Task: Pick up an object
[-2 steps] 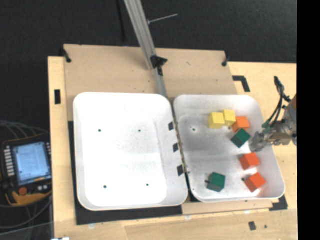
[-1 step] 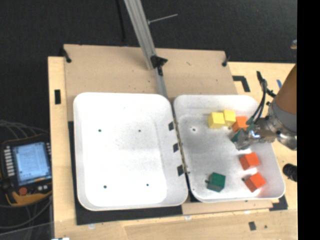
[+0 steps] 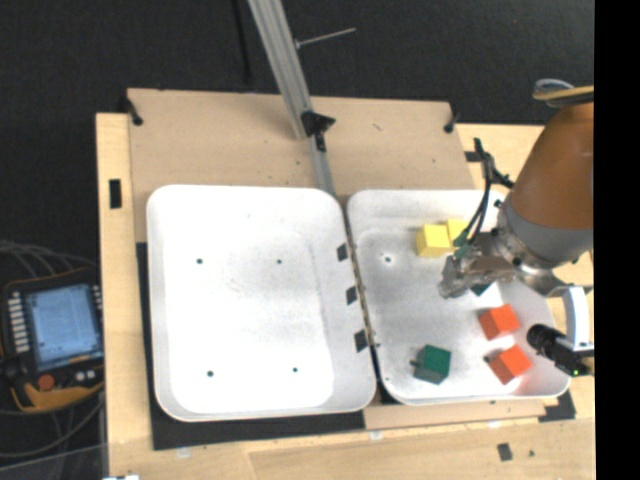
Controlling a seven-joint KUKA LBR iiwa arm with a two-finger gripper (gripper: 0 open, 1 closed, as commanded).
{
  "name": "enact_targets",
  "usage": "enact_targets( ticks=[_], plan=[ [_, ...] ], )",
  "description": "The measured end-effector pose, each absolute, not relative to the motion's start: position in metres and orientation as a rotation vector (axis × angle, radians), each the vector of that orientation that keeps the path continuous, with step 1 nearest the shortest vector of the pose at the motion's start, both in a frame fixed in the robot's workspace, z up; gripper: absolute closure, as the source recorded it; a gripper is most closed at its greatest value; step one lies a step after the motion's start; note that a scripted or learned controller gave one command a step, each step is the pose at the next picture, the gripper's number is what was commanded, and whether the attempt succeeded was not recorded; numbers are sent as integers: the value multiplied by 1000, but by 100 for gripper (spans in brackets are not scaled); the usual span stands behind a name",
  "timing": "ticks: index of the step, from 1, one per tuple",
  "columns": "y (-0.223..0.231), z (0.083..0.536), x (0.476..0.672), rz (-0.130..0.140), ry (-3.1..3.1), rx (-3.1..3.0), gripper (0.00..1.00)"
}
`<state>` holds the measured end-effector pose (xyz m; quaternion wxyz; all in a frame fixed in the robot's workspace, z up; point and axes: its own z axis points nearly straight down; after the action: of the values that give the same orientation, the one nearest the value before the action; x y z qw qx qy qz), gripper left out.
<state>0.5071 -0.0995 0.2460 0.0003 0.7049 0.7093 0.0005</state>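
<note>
We see the tool (image 3: 462, 276) low in the right bin (image 3: 400, 388), just below the yellow block (image 3: 434, 239), which sits up and slightly left of it, almost touching. The two orange blocks (image 3: 497, 321) lie down-right; the green block (image 3: 432, 364) sits further down-left. Yellow looks the nearest target; its long axis is unclear, near square. We can't tell the tool's state: the wrist and cables mask it. A teal bit under the tool is unidentifiable.

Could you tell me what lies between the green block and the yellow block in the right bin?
In the camera view, bare white bin floor lies between the green block and the yellow block. The tool stands just right of that line.
</note>
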Motion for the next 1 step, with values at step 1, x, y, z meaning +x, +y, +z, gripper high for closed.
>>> enact_targets(
  ticks=[1],
  plan=[
    [-57,243,515,1,2229,2215,100]
  ],
)
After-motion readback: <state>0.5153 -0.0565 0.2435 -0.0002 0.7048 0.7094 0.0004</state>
